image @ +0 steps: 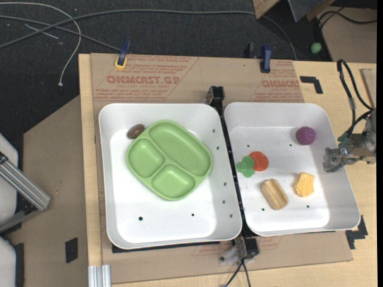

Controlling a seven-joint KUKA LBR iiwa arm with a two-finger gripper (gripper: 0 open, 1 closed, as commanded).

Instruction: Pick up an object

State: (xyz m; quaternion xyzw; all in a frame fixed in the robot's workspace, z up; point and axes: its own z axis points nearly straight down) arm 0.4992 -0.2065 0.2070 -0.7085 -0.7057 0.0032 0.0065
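The gripper (334, 159), jaw state unreadable, waits at the right bin's (287, 223) right rim; next, descend onto the corn (304, 185).

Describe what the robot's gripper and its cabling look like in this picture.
At the right bin's right edge sits a small grey metal gripper, a blocky, mechanical piece. Thin dark cables loop down to it from above. It is too small to make out markings.
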